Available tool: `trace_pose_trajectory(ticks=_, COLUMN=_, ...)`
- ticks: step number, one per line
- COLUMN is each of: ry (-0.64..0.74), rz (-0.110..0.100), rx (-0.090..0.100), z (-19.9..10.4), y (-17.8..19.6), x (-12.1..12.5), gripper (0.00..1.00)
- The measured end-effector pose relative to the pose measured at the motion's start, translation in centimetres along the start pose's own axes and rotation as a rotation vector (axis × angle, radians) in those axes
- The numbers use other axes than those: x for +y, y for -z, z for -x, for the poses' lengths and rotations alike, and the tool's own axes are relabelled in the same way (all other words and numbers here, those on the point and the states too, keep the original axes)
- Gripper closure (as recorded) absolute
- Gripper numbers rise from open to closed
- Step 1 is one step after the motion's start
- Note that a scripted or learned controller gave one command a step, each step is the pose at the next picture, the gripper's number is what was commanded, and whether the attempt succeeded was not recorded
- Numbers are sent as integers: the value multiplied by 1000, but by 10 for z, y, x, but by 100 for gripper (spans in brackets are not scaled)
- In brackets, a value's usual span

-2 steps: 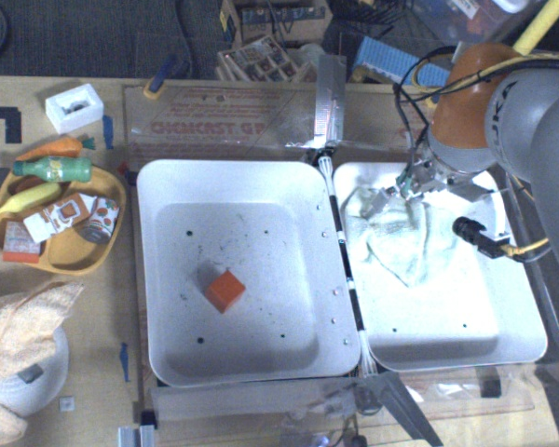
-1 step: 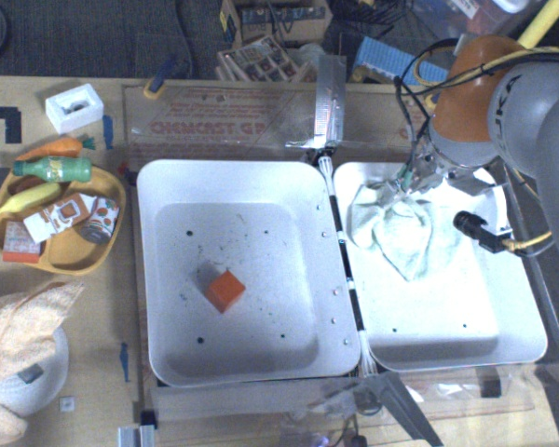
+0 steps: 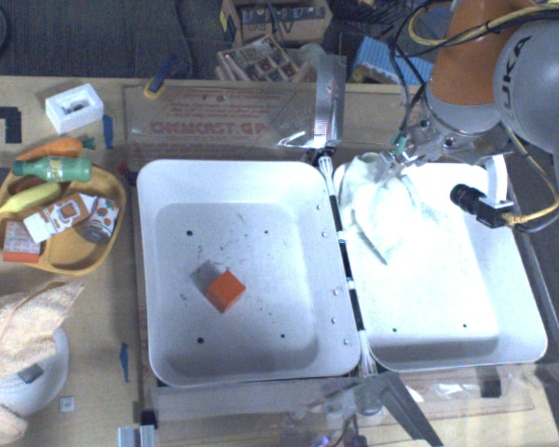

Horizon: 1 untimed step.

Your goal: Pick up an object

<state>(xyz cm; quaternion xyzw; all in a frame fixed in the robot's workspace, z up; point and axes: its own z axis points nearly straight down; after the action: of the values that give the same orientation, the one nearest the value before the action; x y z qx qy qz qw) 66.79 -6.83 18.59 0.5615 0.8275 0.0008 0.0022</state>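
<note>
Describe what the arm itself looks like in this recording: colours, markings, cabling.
The arm is a rounded grey KUKA casing with dark lettering on its side, above an orange band. Black and yellow cables loop around it at the wrist. A small black cylindrical part on a white bracket sits lower down, with a yellow cable trailing from it.

Two white bins [image 3: 158,194]; one orange block [image 3: 227,291]; one white cloth [image 3: 384,214].

Not much to read here tbh. The grey arm [image 3: 531,73] has part of the KUKA logo in dark letters, just "UK" clearly visible. The clear plastic sheet [image 3: 228,119] along the bench's far edge has faded red lettering, looks like "CHEMCAST GP".
</note>
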Motion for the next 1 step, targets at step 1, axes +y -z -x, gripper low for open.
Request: trace_pose_trajectory(ticks=1, ry=0, rz=0, rx=0, z=0, y=0, x=0, gripper=0)
